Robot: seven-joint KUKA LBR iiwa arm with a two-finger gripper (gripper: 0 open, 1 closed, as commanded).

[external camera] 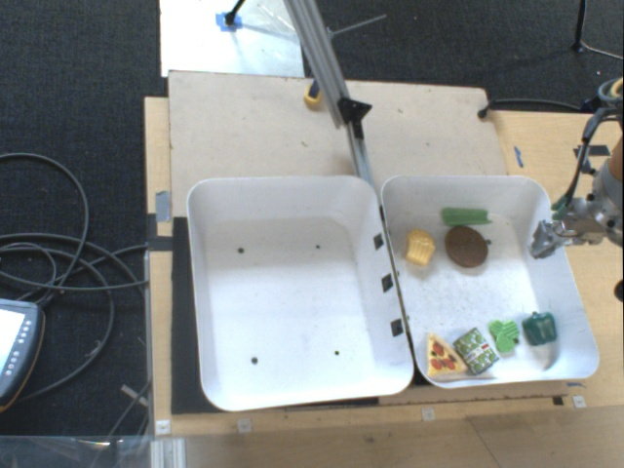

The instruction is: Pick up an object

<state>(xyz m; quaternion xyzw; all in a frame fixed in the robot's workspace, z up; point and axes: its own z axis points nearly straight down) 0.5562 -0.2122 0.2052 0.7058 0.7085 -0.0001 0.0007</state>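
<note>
Status: pick not begun. Your gripper (546, 239) hangs at the right bin's (575, 305) rim; its grip cannot be told. All items lie there, brown disc (467, 248) nearest.

Gripper (542, 239) sits at the right bin's (561, 291) right rim. To its left – round patty (467, 248), bean pod (465, 216) just behind it, corn piece (420, 248) further left. Nearer the camera (front wall): pepper (539, 329), leafy piece (504, 334), small carton (476, 350), pizza slice (444, 358), running leftward. Left bin (210, 261) lies beyond them all.
</note>
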